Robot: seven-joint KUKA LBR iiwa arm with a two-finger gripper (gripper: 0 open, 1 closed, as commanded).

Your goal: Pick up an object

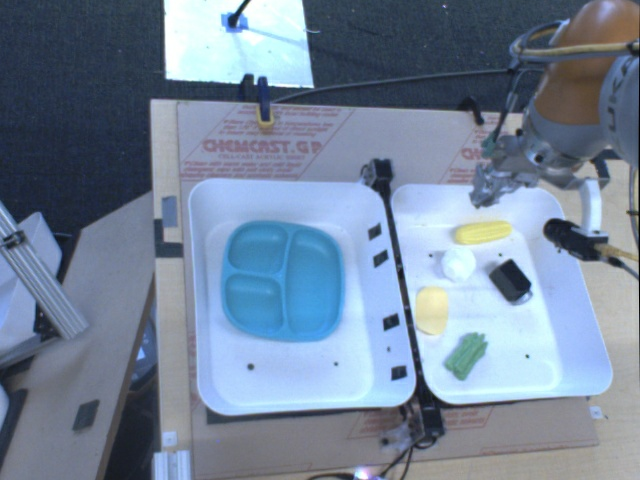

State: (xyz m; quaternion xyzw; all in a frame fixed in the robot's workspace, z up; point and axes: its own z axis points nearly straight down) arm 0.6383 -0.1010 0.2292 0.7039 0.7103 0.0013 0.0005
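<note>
The gripper (484,196) is poised above the right bin's (575,353) far edge, near the yellow corn (483,232), jaw state indiscernible, nothing yet picked.

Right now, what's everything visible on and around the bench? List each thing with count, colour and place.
bins: 2, white, side by side on the bench
divided plate: 1, blue, in the left bin
corn cob: 1, yellow, right bin, far side
ball: 1, white, right bin, centre
block: 1, black, right bin, right of the ball
soft lump: 1, pale yellow, right bin, near the divider
leafy toy: 1, green, right bin, near side
clamp: 1, blue and yellow, bench's far edge
arm: 1, grey and orange
gripper: 1, above the right bin's far edge
</note>
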